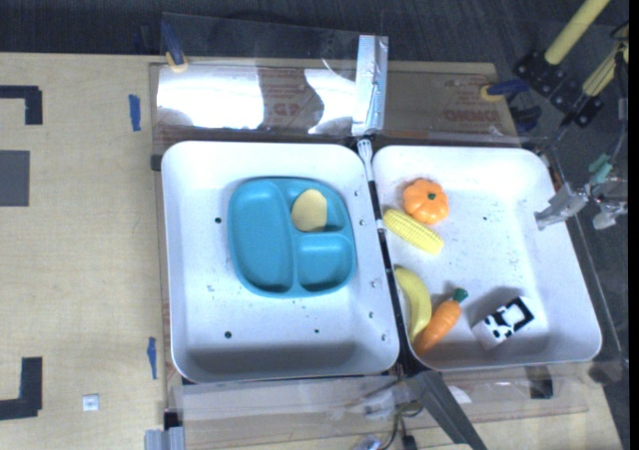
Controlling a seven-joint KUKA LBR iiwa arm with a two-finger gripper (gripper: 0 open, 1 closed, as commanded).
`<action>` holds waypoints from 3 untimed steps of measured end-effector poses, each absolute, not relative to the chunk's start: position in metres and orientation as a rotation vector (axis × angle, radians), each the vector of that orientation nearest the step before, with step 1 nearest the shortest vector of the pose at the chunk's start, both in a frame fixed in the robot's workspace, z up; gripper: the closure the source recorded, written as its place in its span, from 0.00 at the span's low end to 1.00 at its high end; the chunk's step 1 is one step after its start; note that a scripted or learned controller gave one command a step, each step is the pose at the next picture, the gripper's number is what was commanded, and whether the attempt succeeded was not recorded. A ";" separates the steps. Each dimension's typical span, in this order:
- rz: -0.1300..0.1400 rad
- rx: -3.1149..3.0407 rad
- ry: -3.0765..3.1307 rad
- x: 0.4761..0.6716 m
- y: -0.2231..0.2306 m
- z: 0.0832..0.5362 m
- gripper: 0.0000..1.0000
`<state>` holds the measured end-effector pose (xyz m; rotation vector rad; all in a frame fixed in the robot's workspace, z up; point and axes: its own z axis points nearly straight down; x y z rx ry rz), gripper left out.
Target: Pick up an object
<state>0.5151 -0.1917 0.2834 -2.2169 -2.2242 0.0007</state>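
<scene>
left bin (190,238): holding blue divided tray (268,238), yellow lemon-like piece (310,210) sitting in its upper right compartment
right bin (519,228): holding pumpkin (426,201), corn (412,230), banana (415,298), carrot (439,322), black-white cube (507,320)
gripper (579,201): hanging at right bin's right rim, touching nothing visible; finger gap: cannot tell
</scene>
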 end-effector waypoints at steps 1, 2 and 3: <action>0.002 -2.019 -2.398 0.549 -0.163 0.208 0.00; -0.002 -2.031 -2.396 0.583 -0.118 0.200 0.00; -0.002 -1.955 -2.459 0.618 -0.056 0.184 0.00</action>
